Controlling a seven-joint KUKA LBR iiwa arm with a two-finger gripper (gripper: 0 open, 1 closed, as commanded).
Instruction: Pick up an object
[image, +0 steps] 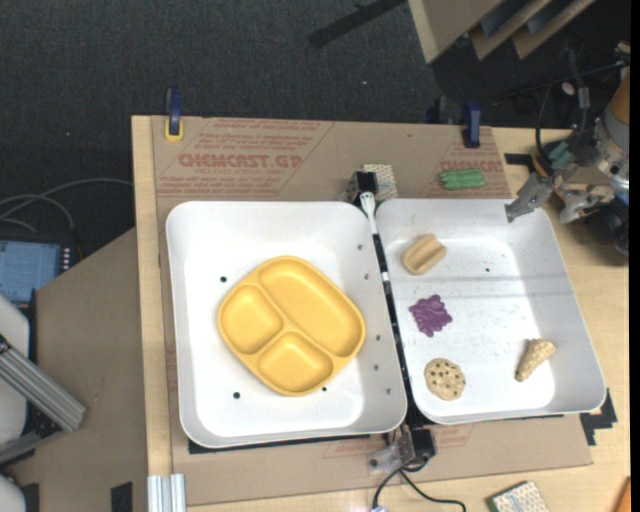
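Two white bins: left bin, right bin. One yellow divided tray in the left bin, three compartments. Four small items in the right bin: one tan roll, one purple piece, one cookie, one tan lumpy piece. One green object just behind the right bin. Two blue clamps behind the bins.

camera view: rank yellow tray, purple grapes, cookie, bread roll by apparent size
1. yellow tray, by far the largest.
2. The rest look too alike to rank firmly: purple grapes, bread roll, cookie. The cookie lies nearer the camera, which may flatter it.
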